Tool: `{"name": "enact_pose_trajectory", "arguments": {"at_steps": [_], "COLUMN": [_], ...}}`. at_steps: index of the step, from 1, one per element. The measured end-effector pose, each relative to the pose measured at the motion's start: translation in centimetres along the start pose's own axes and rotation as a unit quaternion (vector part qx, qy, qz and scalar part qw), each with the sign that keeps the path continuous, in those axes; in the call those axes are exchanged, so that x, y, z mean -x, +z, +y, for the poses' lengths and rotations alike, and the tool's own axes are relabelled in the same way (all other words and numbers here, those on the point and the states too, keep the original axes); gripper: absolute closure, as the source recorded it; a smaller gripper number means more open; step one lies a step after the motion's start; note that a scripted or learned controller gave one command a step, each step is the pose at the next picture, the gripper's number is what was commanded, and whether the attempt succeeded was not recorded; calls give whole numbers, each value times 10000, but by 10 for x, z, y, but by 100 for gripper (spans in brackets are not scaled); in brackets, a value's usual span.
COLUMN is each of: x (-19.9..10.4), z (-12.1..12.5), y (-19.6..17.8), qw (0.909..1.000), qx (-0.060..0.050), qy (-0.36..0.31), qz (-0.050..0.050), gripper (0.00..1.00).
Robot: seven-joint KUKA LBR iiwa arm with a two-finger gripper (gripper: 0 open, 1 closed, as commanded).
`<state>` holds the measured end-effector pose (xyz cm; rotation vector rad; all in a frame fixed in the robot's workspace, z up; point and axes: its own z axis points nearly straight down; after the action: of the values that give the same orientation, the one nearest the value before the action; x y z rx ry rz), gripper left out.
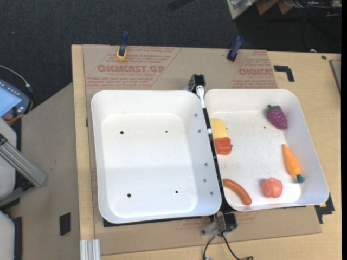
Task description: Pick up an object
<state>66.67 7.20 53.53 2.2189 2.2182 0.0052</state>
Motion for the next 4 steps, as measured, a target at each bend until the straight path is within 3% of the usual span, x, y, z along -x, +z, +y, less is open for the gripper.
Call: {"name": "enact_pose_trajectory", "arguments": {"at_steps": [4], "x": [-26], "z": [0], "y": [0], "qw": [10000], "qx": [2], "qy": [-1], "qz": [1], "gripper": [100]}}
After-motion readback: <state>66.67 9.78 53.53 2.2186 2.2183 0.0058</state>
